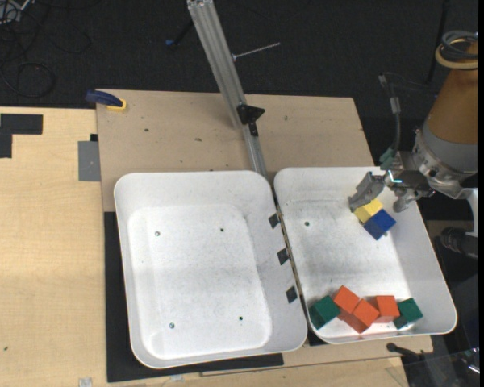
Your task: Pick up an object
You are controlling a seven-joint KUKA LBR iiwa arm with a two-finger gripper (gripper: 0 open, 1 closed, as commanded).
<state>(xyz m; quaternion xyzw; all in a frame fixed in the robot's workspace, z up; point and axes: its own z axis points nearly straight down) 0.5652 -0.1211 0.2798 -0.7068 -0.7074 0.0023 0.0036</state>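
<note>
Gripper (385, 193) over right bin (331, 192), fingers spread wide, gripping nothing. Yellow block (368, 210) and blue block (379, 225) touching each other, just below the fingertips. Well below — cluster of orange blocks (357, 308) and green blocks (326, 310) against the bin's near wall.

Fixed overhead camera, slanted down, both bins (202, 185)

The two bins (198, 188) are looking like smooth white plastic, faintly speckled. The bench (185, 131) is showing matt pale wood, and the ribbed rail (218, 51) rising from its far edge is gleaming like bare metal.
</note>
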